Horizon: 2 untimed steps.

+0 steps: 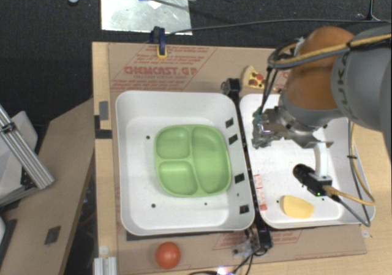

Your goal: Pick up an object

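A yellow rounded object (297,207) lies near the front edge of the right bin (269,215). My gripper (264,130) hangs over the left part of that bin, close to the wall between the two bins and well behind the yellow object. The grey arm with its orange band (318,78) covers the back half of the right bin. A green divided plate (191,160) sits in the middle of the left bin (138,120). Nothing shows between the gripper's tips.
A black part with a yellow cable (311,180) hangs over the right bin between the gripper and the yellow object. A red ball (167,255) rests on the board in front of the left bin. A pizza-slice toy (253,77) lies behind the right bin.
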Motion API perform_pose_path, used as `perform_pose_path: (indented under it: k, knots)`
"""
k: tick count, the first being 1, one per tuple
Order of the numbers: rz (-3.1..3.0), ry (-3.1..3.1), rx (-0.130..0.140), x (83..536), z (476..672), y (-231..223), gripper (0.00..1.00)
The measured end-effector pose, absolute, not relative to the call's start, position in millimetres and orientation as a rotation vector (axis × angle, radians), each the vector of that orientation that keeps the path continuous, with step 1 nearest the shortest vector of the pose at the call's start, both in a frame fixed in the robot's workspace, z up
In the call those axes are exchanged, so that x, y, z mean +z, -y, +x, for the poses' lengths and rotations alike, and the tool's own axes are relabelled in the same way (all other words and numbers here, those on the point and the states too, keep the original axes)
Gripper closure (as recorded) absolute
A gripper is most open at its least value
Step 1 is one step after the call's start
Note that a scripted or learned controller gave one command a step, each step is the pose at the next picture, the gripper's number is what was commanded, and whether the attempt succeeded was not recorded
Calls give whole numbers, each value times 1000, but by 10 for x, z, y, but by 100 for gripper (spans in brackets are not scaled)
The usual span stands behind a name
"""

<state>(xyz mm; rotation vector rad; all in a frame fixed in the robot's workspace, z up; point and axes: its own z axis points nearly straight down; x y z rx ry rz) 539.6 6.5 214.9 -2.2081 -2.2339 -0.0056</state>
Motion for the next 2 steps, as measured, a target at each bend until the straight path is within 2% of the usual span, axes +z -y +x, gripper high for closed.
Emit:
perform_pose_path:
  k: [1, 2]
  knots:
    - [-2210, 2233, -5, 2278, 5480, -619, 100]
    - [-2213, 2231, -3, 2178, 5556, -1094, 100]
